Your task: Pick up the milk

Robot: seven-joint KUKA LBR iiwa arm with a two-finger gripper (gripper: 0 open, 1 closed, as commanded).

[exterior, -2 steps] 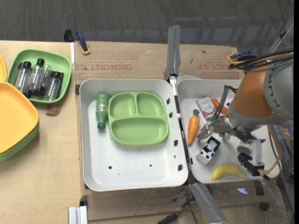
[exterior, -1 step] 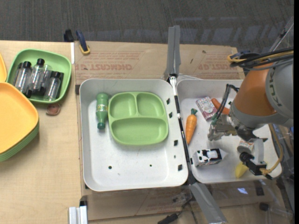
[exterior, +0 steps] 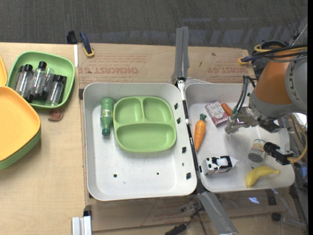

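Two white bins sit side by side. The left bin [exterior: 95,180] holds one green divided plate [exterior: 145,124] and one green bottle [exterior: 106,115] lying just left of it. The right bin [exterior: 215,180] holds one milk carton [exterior: 218,165] lying on its side near the front left, one carrot [exterior: 199,131], one pink box [exterior: 215,112], one can [exterior: 256,150] and one banana [exterior: 261,174]. The gripper [exterior: 234,125] hangs over the right bin's middle, beside the pink box and apart from the milk carton; whether it is spread or closed I cannot tell, and nothing is seen in it. The arm hides the bin's far right part.
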